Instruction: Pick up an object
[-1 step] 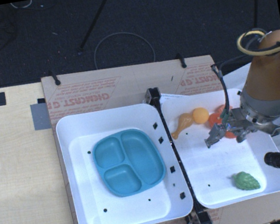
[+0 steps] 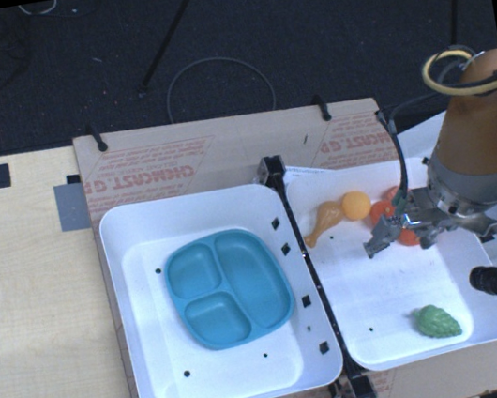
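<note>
The right bin (image 2: pixel 374 314) holds a tan drumstick-shaped piece (image 2: pixel 323 221), an orange ball (image 2: pixel 356 205), a red-orange object (image 2: pixel 391 216) and a green leafy object (image 2: pixel 438 321). My gripper (image 2: pixel 386 235) hangs low over the right bin's upper middle, just left of the red-orange object and below the orange ball. Its dark fingers (image 2: pixel 377 241) point left. The red-orange object lies partly under the gripper's body, so part of it is hidden. I see nothing clearly between the fingers.
The left bin (image 2: pixel 155 372) holds a blue divided plate (image 2: pixel 228 287). A black divider (image 2: pixel 299 260) separates the two bins. The arm's grey and orange body (image 2: pixel 471 140) covers the right bin's upper right corner. Cardboard (image 2: pixel 222 155) lies behind the bins.
</note>
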Robot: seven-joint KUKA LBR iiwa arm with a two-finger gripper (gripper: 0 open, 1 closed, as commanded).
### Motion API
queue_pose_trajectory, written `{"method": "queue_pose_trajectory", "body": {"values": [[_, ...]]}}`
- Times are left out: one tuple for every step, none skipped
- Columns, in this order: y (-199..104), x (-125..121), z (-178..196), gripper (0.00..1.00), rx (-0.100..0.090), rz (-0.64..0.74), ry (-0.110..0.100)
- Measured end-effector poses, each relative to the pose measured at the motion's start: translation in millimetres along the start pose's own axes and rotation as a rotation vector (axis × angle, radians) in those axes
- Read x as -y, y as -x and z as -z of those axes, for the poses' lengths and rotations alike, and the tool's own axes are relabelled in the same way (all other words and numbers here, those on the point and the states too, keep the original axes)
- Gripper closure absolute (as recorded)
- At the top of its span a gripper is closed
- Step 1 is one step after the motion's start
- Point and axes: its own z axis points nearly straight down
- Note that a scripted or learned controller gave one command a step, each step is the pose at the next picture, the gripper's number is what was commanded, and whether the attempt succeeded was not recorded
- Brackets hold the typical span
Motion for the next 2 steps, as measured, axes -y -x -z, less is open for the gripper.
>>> {"method": "queue_pose_trajectory", "body": {"values": [[5.6, -5.2, -48.6, 0.0, 0.0, -0.001, -0.004], [-0.7, -6.9, -110.9, 0.0, -0.001, 0.0, -0.006]]}}
